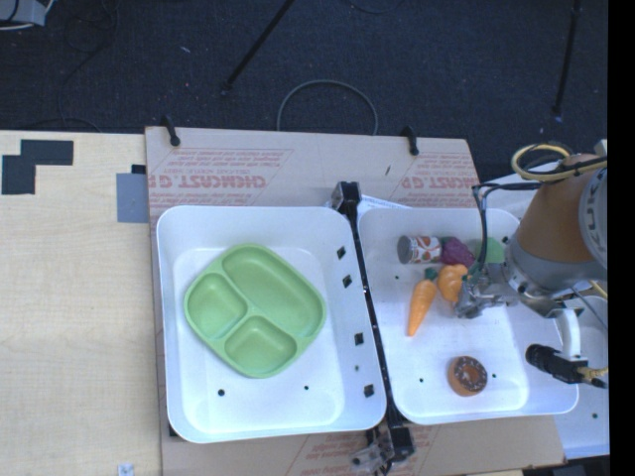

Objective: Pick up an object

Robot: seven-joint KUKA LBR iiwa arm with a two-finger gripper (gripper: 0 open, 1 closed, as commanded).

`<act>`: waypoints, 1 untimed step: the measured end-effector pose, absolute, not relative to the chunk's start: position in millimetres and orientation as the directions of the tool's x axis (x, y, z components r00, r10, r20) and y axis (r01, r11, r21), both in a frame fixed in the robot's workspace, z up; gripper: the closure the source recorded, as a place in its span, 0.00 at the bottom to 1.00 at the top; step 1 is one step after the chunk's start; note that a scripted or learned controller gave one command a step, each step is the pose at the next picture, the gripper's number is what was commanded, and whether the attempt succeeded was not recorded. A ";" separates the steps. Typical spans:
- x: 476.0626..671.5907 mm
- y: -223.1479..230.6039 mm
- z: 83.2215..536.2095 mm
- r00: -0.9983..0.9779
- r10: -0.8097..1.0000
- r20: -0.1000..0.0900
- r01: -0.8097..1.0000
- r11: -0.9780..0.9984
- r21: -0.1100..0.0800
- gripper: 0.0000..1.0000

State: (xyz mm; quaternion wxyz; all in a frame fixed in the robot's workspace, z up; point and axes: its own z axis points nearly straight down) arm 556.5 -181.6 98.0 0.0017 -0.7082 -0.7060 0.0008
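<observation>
We see two white bins side by side; the left bin (179, 405) holds a green divided plate (255, 309), and the right bin (501, 405) holds the small things worth picking. In the upper middle of that right bin lies a cluster: a small can (418, 249) on its side, a purple toy (456, 252) just right of it, a green piece (493, 250) further right, an orange carrot (422, 306) slanting down-left, and a small orange-yellow piece (451, 281) touching the carrot's top; a brown doughnut (466, 375) sits well apart, toward the lower part of the bin.

The gripper (474, 296) is low in the right bin, just right of the orange-yellow piece and the carrot's thick end; whether its claw is spread or closed we cannot tell, and we see nothing in it.

We judge the carrot the nearest candidate; it looks a light, stiff, smooth plastic toy, tapering, so it may slide out toward its thin tip; we would take it across the thick upper end, though the touching piece crowds that spot. The doughnut, alone and flat, looks the cleaner grasp across its width.
</observation>
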 end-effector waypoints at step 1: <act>561.0 -180.2 141.1 -0.001 1.000 0.000 1.000 0.001 0.001 1.00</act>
